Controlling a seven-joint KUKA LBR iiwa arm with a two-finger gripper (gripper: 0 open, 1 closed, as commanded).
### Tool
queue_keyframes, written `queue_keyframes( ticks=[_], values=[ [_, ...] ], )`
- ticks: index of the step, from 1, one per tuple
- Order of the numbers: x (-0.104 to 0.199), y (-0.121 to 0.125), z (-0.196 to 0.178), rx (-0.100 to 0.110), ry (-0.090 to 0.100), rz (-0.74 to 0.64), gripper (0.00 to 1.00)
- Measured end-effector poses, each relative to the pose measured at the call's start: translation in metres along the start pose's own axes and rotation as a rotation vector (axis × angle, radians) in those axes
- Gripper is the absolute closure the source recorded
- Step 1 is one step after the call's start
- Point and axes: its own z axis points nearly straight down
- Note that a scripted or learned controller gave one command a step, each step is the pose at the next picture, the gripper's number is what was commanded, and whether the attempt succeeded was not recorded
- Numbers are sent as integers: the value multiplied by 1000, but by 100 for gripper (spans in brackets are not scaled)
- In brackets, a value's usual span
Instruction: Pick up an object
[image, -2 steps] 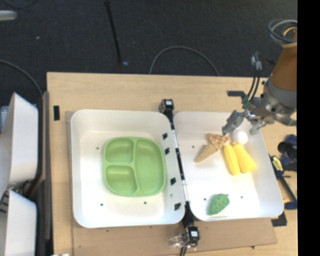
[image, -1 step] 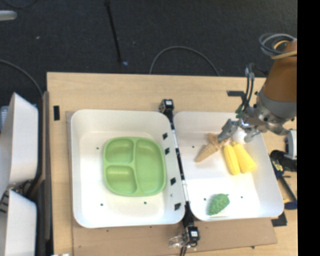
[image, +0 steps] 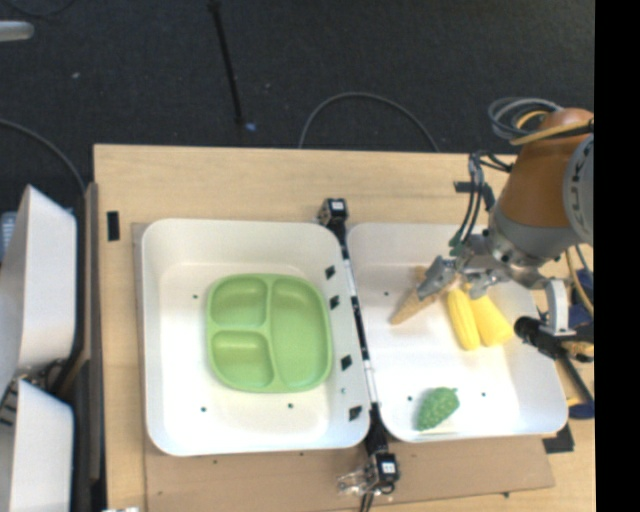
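While jaws (image: 440, 278) hover, yellow corn (image: 475, 318) just beside, right bin (image: 400, 400)

A smooth, slightly glossy light-green plastic divided tray (image: 269, 333) is seen in a matt white plastic bin (image: 170, 400). Pale matt wood is shown by the table (image: 250, 170). The bumpy green lump (image: 437, 408) looks rough.
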Motion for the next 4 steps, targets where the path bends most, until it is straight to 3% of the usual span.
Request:
queue_keyframes(
  ticks=[1,2,4],
  values=[
    [-4,-10,49,0,0,-3,0],
    [-5,-7,35,-8,0,0,100],
    [0,3,-73,-12,-1,-7,100]
  ],
)
